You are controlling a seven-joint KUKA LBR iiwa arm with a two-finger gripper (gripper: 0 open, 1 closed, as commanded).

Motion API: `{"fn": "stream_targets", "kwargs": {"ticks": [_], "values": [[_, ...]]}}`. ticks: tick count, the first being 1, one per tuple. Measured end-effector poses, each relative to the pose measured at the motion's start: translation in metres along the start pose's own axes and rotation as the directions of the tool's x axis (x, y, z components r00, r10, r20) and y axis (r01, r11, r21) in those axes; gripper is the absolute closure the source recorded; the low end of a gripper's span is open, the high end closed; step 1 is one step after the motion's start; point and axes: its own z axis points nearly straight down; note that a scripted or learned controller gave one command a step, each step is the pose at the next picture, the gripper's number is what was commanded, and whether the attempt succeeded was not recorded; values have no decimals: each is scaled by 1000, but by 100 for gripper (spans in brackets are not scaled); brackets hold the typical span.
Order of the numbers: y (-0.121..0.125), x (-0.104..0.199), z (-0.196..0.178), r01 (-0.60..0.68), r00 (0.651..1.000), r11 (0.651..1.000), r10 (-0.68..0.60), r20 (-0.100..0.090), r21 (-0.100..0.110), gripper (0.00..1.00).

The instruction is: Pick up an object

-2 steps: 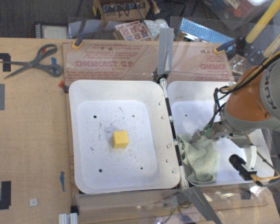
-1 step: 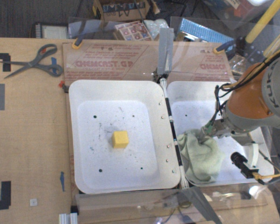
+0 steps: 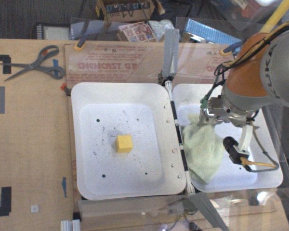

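Observation:
A small yellow cube [image 3: 124, 143] lies near the middle of the left bin [image 3: 86, 100]. A pale green cloth [image 3: 202, 150] is crumpled on the left side of the right bin [image 3: 265, 177], against the wall between the bins. My gripper [image 3: 208, 118] hangs from the grey and orange arm [image 3: 250, 76] over the right bin, directly above the cloth's upper end. The cloth's top edge rises toward the gripper's underside, and the arm's body hides where they meet.
A black fitting with a yellow cable [image 3: 236, 153] hangs from the arm over the right bin's floor. Scissors [image 3: 38, 64] lie on the bench at the far left. A cardboard sheet [image 3: 115, 64] and clutter sit behind the bins.

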Motion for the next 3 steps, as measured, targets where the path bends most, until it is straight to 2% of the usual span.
{"fn": "stream_targets", "kwargs": {"ticks": [1,2,3], "values": [[55,47,0,-133,991,991,133,1,0,100],[95,8,0,49,999,999,-49,1,-2,100],[113,73,-1,-33,999,999,33,1,-1,100]]}}
